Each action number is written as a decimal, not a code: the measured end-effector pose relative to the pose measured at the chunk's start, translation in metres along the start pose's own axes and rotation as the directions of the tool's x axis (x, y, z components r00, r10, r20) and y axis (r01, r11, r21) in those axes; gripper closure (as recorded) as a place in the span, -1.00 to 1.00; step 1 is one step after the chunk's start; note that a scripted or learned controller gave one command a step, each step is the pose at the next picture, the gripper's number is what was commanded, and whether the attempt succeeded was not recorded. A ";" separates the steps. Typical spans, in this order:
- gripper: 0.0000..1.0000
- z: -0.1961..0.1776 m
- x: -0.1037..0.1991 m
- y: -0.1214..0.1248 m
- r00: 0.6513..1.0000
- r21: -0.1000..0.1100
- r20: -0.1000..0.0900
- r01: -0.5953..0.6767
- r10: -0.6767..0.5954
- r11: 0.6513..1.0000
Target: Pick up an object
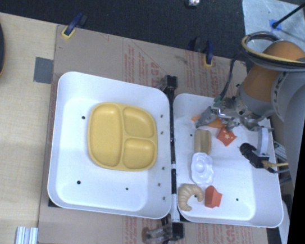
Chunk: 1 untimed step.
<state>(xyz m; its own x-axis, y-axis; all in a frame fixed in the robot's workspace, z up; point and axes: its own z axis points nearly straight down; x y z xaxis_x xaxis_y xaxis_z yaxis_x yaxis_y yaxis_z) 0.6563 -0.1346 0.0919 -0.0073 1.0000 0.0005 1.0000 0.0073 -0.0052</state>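
- Lower right of the frame: a pale brown croissant [189, 195] lies in the near left corner of the right white bin [252, 216]. A small red block [213, 197] sits just to its right, touching or almost touching it.
- Just above these, a lumpy white piece [202, 167] lies on the bin floor.
- Above that, and touching its top edge, a short tan roll [203, 142] stands roughly upright in the frame.
- To the right of the roll's top end lies a small red piece [227, 137].
- Lower left to centre: the left white bin [67, 157] sits beside the right bin, and their inner rims meet. It holds a yellow plate [122, 137] with three compartments, lying flat near the middle.
- Upper part of the right bin: an orange piece [204, 120] lies at a slant just above the roll.
- The gripper [220, 116] is low over the far end of the right bin, right at the orange piece. It cannot be told whether it is spread or closed, or whether it is gripping anything.
- Upper right: the grey and orange arm [263, 87] reaches in from the right edge.
- Both bins rest on a brown cardboard sheet [122, 57] on the pale wooden tabletop [7, 142].
- Top edge of the cardboard: a blue clamp [209, 53] grips it at the centre right.
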 end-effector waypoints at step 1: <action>-1.00 0.000 0.010 -0.027 1.000 0.002 0.001 -0.005 0.005 1.000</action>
<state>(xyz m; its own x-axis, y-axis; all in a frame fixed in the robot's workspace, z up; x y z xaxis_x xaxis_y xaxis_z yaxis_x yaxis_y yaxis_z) 0.6288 -0.1251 0.0917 -0.0026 1.0000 -0.0001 1.0000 0.0026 -0.0069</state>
